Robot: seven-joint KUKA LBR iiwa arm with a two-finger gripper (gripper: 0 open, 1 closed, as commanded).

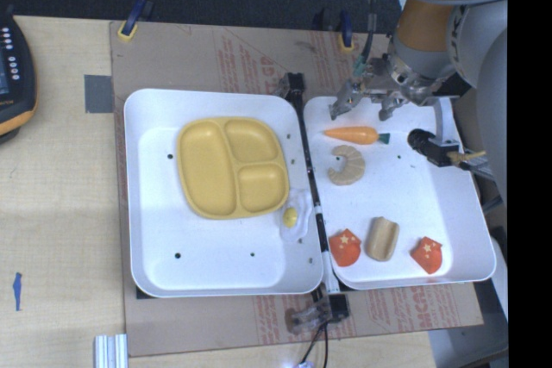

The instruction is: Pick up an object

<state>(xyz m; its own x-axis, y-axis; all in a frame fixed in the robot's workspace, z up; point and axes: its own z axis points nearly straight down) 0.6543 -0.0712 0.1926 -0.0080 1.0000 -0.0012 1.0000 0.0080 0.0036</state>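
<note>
Orange carrot (351, 134) lying flat, far end of right bin (466, 211)

The arm (457, 4) is cut off at the top and right edges. A dark device (13, 73) on the desk (60, 211) is cut by the left edge. The small pale yellow item (291, 218) beside the tray (233, 165) is too blurred to identify. The tool (368, 103) finger gap cannot be judged.
</note>
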